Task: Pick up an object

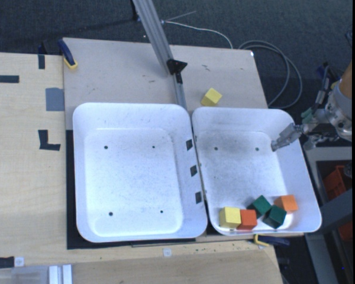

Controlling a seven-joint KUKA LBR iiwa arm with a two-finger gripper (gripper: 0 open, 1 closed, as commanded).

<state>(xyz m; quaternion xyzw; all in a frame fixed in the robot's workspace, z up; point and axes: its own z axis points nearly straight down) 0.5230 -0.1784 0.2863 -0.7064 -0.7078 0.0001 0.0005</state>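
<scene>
Several small blocks lie huddled in the near right corner of the right bin (236, 158): a yellow block (229, 216), a red-orange block (247, 219), two dark green blocks (261, 205) (276, 216) and an orange block (289, 203). My gripper (283, 138) reaches in over the right bin's far right rim, pointing down and to the left. It hangs well above and behind the blocks, apart from all of them. The arm's wrist (337, 114) sits at the right edge of the view.
The left bin (130, 170) stands beside the right one. A lone yellow block (212, 97) rests on the bench behind the bins. A slanted metal rail (157, 31) runs down to the gap between them. Cables (278, 58) lie at the back right.
</scene>
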